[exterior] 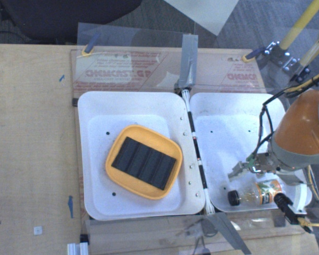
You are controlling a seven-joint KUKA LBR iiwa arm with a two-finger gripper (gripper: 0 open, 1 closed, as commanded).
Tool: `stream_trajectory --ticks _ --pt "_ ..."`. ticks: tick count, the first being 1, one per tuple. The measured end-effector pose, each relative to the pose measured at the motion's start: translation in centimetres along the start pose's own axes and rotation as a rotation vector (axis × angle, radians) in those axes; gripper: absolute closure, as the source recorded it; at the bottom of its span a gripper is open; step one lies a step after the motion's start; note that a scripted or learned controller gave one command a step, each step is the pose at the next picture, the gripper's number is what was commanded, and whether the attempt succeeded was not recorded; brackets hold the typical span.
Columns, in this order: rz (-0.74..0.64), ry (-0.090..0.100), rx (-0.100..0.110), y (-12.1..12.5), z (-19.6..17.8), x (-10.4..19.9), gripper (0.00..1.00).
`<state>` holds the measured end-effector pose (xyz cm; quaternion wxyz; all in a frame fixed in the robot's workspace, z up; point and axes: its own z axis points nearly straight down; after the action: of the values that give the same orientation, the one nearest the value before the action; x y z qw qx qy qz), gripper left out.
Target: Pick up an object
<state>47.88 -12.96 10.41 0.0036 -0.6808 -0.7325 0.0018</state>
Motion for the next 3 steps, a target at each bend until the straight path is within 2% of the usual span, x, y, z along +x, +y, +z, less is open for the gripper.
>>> stream_trajectory --ticks 1,2,3 --pt "0.232 -0.002 -0.004 -0.4 -1.3 -7.1 0.00" --pt "0.206 -0.003 -0.018 0.6 1.5 2.8 0.00" --pt "0.336 -0.002 -0.007 -0.3 -2.8 -4.7 0.00"
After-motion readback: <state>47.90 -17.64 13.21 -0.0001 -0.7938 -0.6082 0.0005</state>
